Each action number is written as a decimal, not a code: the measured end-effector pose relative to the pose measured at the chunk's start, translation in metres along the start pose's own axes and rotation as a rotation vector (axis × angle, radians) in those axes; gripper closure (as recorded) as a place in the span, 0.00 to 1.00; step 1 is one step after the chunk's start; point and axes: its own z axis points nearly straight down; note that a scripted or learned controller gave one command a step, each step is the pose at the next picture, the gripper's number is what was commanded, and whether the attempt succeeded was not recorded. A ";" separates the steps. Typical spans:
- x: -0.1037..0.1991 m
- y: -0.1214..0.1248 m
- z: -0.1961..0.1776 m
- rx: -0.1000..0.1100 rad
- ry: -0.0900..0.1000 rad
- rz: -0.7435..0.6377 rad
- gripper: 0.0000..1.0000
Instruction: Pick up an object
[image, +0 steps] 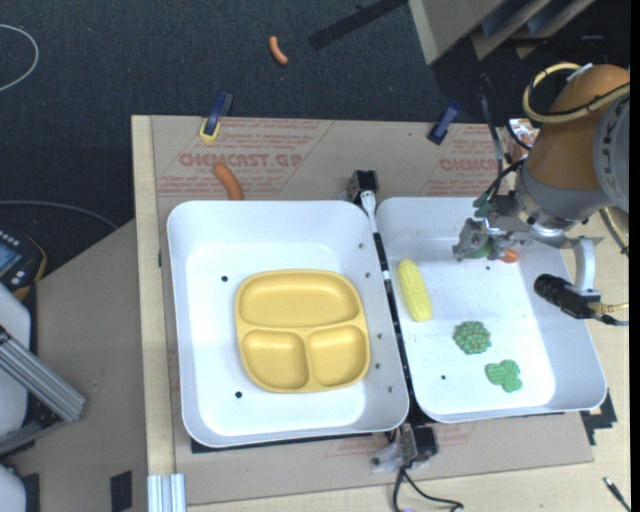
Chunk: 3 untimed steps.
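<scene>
Gripper (487, 243) low at far side of right bin (570, 390), finger state unclear; orange bit (511, 256) just beside, perhaps touching. Corn (414, 289) left, broccoli (472, 336) nearer

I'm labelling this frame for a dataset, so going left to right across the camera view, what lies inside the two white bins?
Yellow divided plate in the left bin → corn cob → round green piece → second green piece, all three in the right bin.
</scene>
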 end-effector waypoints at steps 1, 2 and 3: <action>0.003 -0.004 -0.046 0.002 0.001 -0.002 1.00; 0.002 -0.003 -0.068 0.003 0.001 -0.002 1.00; 0.032 -0.046 -0.078 0.011 0.004 -0.003 1.00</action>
